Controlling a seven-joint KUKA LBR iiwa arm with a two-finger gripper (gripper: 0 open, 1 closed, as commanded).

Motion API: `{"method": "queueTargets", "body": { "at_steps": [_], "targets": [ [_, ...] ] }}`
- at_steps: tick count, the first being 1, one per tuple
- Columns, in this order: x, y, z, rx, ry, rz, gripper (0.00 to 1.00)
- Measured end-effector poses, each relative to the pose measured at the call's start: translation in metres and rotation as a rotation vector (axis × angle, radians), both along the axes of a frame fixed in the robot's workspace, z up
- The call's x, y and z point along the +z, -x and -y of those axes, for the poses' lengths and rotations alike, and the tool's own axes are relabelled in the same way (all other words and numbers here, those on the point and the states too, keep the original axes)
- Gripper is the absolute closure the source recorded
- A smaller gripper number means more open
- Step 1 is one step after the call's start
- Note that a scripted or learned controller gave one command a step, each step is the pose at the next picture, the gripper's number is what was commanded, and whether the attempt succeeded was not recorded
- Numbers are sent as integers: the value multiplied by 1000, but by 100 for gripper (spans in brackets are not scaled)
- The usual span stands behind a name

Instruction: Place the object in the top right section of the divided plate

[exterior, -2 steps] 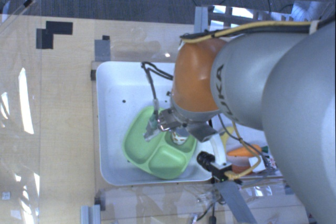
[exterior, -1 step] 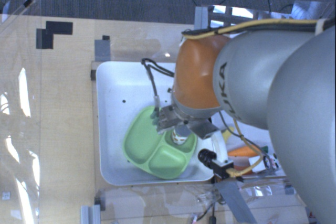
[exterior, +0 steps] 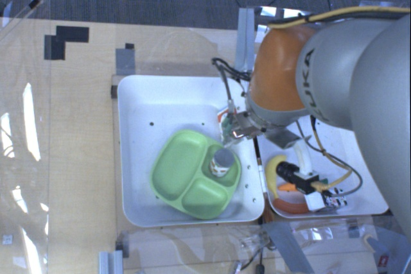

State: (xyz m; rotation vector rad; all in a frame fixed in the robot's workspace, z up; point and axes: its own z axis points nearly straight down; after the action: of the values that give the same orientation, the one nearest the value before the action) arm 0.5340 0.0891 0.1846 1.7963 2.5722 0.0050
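A light green divided plate (exterior: 183,171) lies tilted in the left white bin (exterior: 138,138). A small grey, can-like object (exterior: 222,162) stands in the plate's top right section. My gripper (exterior: 230,129) hangs just above and slightly behind that object, at the bin's right wall. A gap shows between the gripper and the object's top. The big grey arm with its orange band (exterior: 282,74) covers the space behind the gripper.
The right white bin (exterior: 366,202) holds a yellow banana (exterior: 275,174) and an orange and red item (exterior: 292,197) near its front left corner, mostly under the arm. Bare floor of the left bin lies left of and behind the plate.
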Motion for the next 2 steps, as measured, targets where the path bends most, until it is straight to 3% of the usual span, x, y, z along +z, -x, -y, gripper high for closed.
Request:
{"method": "queueTargets", "body": {
  "at_steps": [1, 2],
  "targets": [
    [0, 0, -13, 17, -1, 0, 100],
    [0, -1, -13, 17, -1, 0, 0]
  ]
}}
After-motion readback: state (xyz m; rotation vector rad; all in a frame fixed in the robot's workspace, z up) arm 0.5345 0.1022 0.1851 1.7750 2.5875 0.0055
